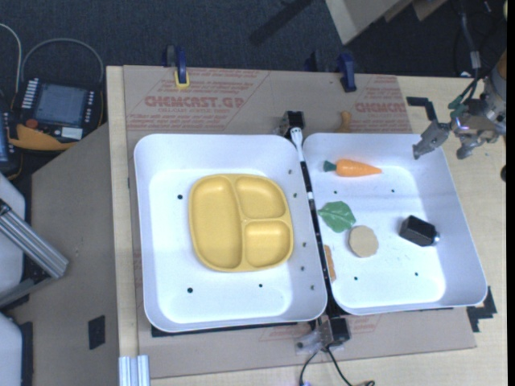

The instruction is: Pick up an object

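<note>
1. Left bin [161, 280] is carrying a yellow divided plate [240, 220], three compartments, lying flat mid-bin. Looks like stiff plastic, wide and shallow; probably awkward for two fingers except at the rim.
2. Right bin [451, 288] is holding the likelier picks. Green leaf [337, 215] is lying near the bin's left wall; seems thin, flat and possibly floppy, so likely hard to pinch.
3. Tan disc [363, 241] is sitting just beside and below the leaf; low profile, probably light, edge grip only.
4. Orange carrot [355, 167] is lying near the bin's upper wall, green top pointing left. Judging it a light, rigid toy; best taken across its narrow body at mid-length.
5. Black block [418, 230] is resting apart from the others toward the right; compact and boxy, probably the surest hold, across its short sides.
6. Gripper [447, 137] is hovering over the bin's upper right corner, fingers spread apart and carrying nothing.
7. Writing: the brown surface [241, 111] is showing red print, reading roughly "CHEMCAST GP", repeated at right.
</note>
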Robot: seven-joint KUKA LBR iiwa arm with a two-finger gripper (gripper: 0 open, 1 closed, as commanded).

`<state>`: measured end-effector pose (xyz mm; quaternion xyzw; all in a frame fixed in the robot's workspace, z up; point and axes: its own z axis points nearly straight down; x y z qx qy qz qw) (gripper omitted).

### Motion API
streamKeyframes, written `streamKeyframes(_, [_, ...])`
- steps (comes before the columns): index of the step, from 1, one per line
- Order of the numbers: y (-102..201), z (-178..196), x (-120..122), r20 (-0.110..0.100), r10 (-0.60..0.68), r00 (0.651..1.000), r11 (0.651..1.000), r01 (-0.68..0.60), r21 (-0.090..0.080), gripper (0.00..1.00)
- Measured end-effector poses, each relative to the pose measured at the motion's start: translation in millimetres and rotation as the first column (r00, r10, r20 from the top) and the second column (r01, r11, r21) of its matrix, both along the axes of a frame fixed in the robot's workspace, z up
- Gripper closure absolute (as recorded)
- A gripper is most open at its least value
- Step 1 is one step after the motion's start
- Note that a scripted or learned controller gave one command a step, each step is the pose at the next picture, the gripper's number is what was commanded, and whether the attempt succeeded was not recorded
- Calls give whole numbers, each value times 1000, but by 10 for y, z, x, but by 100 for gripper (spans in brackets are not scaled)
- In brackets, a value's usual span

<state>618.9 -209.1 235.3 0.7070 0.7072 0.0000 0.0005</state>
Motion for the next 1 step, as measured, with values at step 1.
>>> streamKeyframes(1, [89, -566, -58, -7, 0, 1000, 1000, 0, 3, 0])
